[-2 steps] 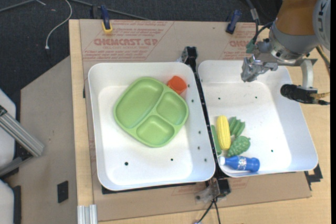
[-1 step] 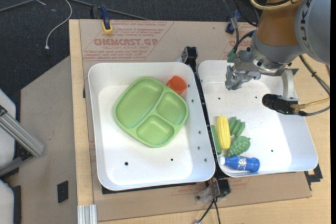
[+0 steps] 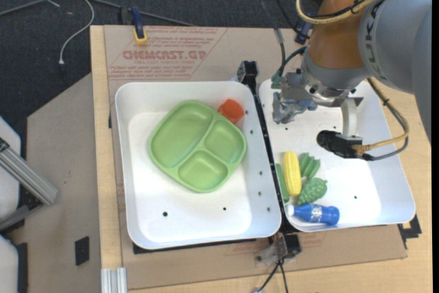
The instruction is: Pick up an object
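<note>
White plastic bins sit side by side on the surface. The left bin (image 3: 137, 216) carries a green divided plate (image 3: 197, 145) with a small orange-red piece (image 3: 232, 108) at its upper right edge. The right bin (image 3: 384, 195) holds a yellow corn cob (image 3: 292, 173), a green leafy toy (image 3: 312, 185) just beside it, and a blue bottle-like item (image 3: 319, 215) near the front wall. The hand (image 3: 285, 108) hangs over the back left of the right bin, well apart from these items; whether it is apart or together cannot be told. Judgement: nothing is seen in its grip, so the pick remains entirely to be done.
</note>
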Available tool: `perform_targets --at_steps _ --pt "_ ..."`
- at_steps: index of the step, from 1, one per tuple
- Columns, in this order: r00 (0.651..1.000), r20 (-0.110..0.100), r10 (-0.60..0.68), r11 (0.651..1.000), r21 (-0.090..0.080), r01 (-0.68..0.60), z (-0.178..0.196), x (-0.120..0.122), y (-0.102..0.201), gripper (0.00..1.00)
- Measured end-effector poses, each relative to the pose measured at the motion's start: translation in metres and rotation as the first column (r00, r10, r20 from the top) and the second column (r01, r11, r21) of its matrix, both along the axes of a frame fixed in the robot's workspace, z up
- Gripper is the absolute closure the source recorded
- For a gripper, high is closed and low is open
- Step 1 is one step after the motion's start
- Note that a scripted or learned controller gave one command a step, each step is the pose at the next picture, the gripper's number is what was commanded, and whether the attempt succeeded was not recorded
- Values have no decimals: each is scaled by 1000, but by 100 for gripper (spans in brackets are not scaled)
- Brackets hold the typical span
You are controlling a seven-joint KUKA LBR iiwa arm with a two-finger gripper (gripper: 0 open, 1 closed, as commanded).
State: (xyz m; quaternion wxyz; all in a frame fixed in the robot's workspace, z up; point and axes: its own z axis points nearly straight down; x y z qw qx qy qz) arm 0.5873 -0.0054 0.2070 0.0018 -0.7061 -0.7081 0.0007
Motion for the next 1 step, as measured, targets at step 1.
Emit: perform_targets --at_steps 1 --pt "1000 -1 1 1000 1 -1 -2 -20 46 100"
